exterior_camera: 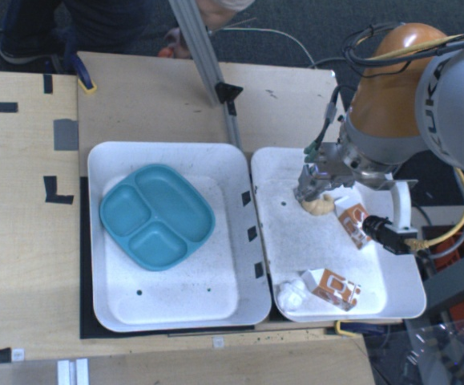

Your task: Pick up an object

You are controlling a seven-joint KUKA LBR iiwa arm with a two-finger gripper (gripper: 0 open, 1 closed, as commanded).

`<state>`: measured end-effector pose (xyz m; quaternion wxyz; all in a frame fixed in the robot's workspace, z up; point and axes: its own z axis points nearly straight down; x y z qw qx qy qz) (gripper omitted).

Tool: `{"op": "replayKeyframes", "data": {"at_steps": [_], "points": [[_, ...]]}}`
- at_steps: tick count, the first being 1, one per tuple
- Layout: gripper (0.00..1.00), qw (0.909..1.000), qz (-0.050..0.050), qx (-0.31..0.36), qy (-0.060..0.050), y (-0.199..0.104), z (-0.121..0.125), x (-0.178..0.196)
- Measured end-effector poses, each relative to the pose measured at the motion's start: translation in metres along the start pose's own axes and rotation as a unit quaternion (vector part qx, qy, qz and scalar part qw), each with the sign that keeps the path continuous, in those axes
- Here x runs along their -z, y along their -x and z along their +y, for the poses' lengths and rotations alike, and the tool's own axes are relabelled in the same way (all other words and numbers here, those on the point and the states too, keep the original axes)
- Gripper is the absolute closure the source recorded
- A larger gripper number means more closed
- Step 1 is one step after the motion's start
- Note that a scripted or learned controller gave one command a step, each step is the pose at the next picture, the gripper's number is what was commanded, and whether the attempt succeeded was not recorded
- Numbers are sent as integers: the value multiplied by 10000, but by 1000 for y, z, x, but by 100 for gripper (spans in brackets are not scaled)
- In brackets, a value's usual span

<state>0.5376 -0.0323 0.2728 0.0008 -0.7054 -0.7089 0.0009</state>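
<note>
Reached in from the right with the grey arm (424, 95), orange band above the wrist, ending over the right bin (276, 215). Hung the gripper (312, 189) low in that bin's upper half, directly over a small tan lump (320, 206) and seemingly touching its top edge. Could not tell whether the fingers were clenched, released or grasping anything, since the dark gripper body hid them. Lay just right of the lump: an orange-and-white packet (353, 222), close beside it but apart. Rested well below the lump, near the bin's lower rim: a second orange-and-white packet (334, 288), and left of that, touching or nearly so, a crumpled white wad (291, 296). Sat well to the left of the lump, across the shared rims, the left bin (167, 303), bearing a teal divided plate (157, 216) with three compartments, flat and turned at a slant.
</note>
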Motion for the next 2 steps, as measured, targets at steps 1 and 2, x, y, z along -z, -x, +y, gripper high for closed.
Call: {"op": "replayKeyframes", "data": {"at_steps": [1, 2], "points": [[100, 10000, 2, 5, 5, -51, 20, -3], [100, 10000, 1, 6, -3, -107, 33, -25]]}}
